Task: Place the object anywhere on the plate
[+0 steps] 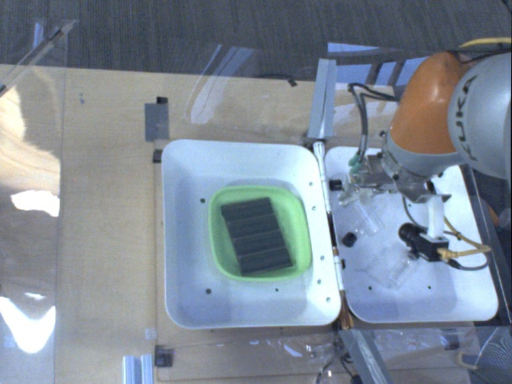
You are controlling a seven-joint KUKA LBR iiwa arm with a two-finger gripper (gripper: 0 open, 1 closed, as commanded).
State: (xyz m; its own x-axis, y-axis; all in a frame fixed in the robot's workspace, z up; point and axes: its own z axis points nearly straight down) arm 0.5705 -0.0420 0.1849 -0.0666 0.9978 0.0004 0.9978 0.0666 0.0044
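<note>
Left bin: green plate carrying dark ribbed block, flat, inside rim. Gripper over right bin, well apart; finger state cannot be told. Risk: block, already on plate, dragged off by renewed pass.

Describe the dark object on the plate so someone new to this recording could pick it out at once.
Of the two white bins, take the left bin, which holds a green plate. On the plate lies a dark grey ribbed block, rectangular and slightly angled. It is the only dark ridged slab there; the arm's gripper is over the right bin.
</note>
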